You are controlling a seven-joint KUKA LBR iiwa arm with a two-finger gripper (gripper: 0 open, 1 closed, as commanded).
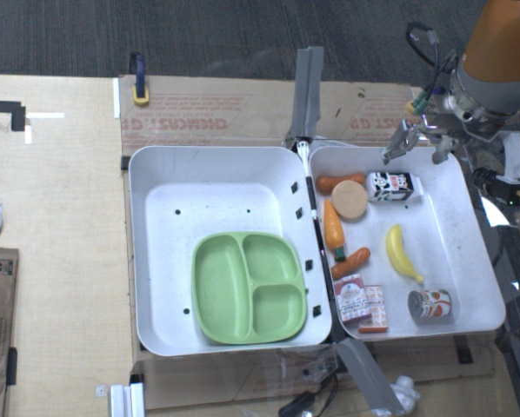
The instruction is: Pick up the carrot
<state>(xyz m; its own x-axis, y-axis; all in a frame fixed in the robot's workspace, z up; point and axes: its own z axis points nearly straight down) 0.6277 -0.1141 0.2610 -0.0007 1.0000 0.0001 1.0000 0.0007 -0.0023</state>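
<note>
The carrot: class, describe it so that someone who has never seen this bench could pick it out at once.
Find the right-hand white bin, then look along its left wall. The carrot lies there lengthwise, just below a round tan disc and above a reddish sausage. It alone is bright orange and tapered with a green tip; the banana further right is yellow and curved.

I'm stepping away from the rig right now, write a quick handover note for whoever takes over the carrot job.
Gripper: above the far edge of the right bin, holding nothing; whether it's open or shut can't be told.
Carrot: lies in the right bin by its left wall, just below the round tan disc, with a sausage below it.
Done: nothing, carrot untouched.
Left: move over the carrot, descend, grasp, lift.
</note>
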